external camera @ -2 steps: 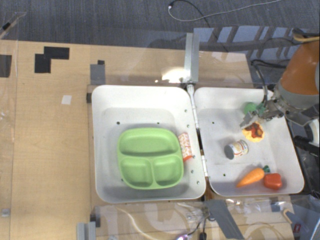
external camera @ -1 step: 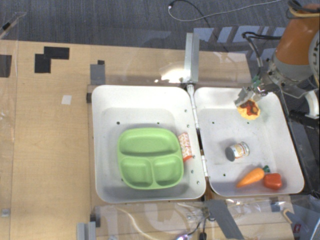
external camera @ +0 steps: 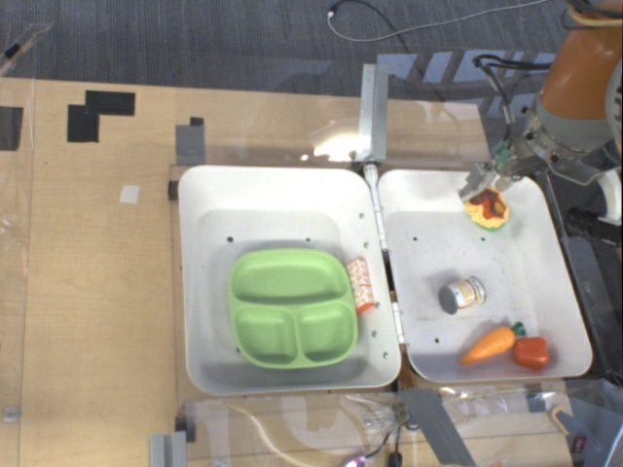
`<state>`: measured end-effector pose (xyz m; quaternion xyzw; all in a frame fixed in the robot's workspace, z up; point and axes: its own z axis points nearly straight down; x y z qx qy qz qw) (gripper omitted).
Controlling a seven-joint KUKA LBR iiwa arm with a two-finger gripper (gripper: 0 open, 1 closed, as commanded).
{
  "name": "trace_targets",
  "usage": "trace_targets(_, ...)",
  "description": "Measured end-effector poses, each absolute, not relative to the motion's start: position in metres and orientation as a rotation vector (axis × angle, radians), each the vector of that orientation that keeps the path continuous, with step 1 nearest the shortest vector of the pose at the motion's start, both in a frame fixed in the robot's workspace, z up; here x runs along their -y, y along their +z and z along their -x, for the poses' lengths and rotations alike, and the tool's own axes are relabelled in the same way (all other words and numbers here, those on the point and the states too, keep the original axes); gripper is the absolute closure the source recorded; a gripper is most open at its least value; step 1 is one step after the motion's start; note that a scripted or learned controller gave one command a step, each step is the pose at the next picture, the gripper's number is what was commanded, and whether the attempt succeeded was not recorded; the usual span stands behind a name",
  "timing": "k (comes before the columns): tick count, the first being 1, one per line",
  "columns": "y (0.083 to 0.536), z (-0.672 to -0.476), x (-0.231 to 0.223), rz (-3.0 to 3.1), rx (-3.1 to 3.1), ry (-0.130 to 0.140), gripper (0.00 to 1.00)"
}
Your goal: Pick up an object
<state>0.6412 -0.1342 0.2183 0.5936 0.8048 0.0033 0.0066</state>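
camera view looks down on both bins, and i see a small yellow toy (external camera: 490, 210) with red and a bit of green on it, like a tiny pizza slice or taco. it sits in the far right corner of the right bin (external camera: 428, 261), close to the back wall.

i see the arm (external camera: 584, 76) come in from the top right, bent down toward that corner. its orange band is up high and the grey wrist points down and left. the gripper (external camera: 490, 185) is right over the yellow toy, touching it or just above it; i cannot tell which. i cannot tell if it has the toy.

in the right bin i also see a small tin can (external camera: 461, 295) on its side near the middle, and an orange carrot (external camera: 489, 345) by the front wall with a red block (external camera: 531, 352) touching its green end.

in the left bin (external camera: 204, 261) i see a green tray (external camera: 292, 307) with three parts, and a small red and white packet (external camera: 360, 284) leaning at its right edge.
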Motion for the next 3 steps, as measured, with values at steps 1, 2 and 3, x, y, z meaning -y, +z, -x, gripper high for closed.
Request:
trace_targets(1, 0.118, -0.662, 0.140, -1.907, -2.495, 0.000, 1.00)
trace_targets(2, 0.202, -0.671, 0.069, -1.962, -2.445, 0.008, 1.00)
trace_targets(3, 0.201, -0.663, 0.067, -1.702, -2.636, 0.004, 1.00)
